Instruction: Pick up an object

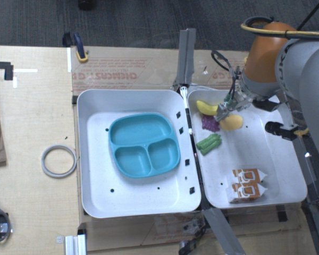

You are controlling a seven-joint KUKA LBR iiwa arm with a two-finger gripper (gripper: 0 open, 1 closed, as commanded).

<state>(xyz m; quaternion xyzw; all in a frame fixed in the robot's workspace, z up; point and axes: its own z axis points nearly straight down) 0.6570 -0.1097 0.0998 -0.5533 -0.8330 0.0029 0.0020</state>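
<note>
The pincer (225,109) hangs low among toy food, seemingly to grab: yellow plastic banana (206,107) beside it, purple grape bunch (210,123) below; its grip state I cannot tell.

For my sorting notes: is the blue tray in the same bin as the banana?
No, the blue tray lies in the other bin from the banana.

Arm (300,62): bulky light-grey rounded casing, smooth, glossy highlights. Orange band (266,49) above the wrist, dome-shaped, shiny. Yellow-and-black cable (284,32) loops over the orange part and runs off along the grey shell; a thin black cable (221,61) curls out near the wrist. Wrist section darker grey metal. Small dark jaws assembly (227,106) at the tip, thin wires along it. Black bracket-like fittings (279,128) stick out beneath the grey casing.
</note>
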